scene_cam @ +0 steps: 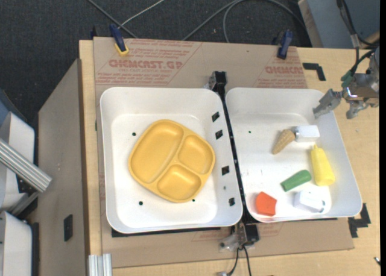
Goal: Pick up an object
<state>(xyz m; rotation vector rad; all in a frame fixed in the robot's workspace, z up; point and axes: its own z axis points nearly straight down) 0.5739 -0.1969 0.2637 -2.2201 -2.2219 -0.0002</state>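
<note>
The right bin (pixel 259 106) holds several small items: a tan waffle cone (pixel 283 141), a white block (pixel 307 132), a yellow bottle-shaped piece (pixel 322 166), a green cylinder (pixel 295 180), an orange-red block (pixel 266 203) and a white lump (pixel 312 200). My gripper (pixel 338 106) hovers over the far right corner of that bin, above and to the right of the cone. Its two grey fingers (pixel 324 103) stand apart, open, with nothing between them.
A yellow divided plate (pixel 172 160) lies in the middle of the left bin (pixel 114 148). A black divider with clips (pixel 226 148) runs between the bins. Blue clamps (pixel 119 39) hold the cardboard base at the back. Cables trail over the dark floor behind.
</note>
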